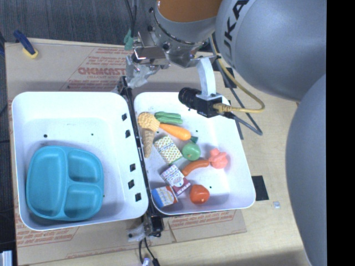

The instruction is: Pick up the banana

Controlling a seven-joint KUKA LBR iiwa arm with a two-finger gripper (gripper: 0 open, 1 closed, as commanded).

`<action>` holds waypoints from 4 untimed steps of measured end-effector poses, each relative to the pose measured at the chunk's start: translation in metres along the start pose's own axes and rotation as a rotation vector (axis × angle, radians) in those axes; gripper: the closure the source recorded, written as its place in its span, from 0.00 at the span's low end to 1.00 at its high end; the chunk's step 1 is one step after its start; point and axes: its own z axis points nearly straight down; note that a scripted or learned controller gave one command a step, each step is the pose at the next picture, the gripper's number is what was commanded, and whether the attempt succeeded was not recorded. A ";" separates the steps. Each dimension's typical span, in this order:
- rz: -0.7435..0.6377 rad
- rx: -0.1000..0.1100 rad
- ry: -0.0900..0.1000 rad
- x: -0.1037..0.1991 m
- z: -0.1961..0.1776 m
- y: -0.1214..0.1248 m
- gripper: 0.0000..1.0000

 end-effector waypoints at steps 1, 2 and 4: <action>0.600 -0.003 0.001 0.023 -0.017 0.032 1.00; 0.590 0.001 -0.001 0.025 -0.027 0.032 1.00; 0.829 0.003 0.001 -0.215 0.147 0.011 1.00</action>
